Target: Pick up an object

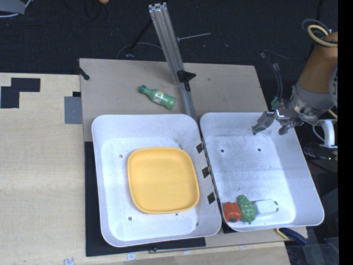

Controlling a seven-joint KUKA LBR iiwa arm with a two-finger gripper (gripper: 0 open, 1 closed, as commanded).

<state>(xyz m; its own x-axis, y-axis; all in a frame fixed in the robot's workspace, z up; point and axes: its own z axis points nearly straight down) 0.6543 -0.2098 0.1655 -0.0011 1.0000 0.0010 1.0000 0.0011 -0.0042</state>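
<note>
My gripper (272, 123) hangs over the far right corner of the right bin (300, 164), fingers spread apart with nothing between them. The things I could pick lie well away from my jaws, down at the bin's near edge — a red tomato-like toy (231, 212), a knobbly green vegetable toy (246, 208) touching it, and a small white block (266, 206) just beside that. The three form a short row running left to right along the near wall. Further left of my jaws, a square yellow plate (162, 179) lies flat in the left bin (110, 148). Beyond that bin a green bottle (158, 97) lies on its side on the board — cap pointing left and away.
</note>
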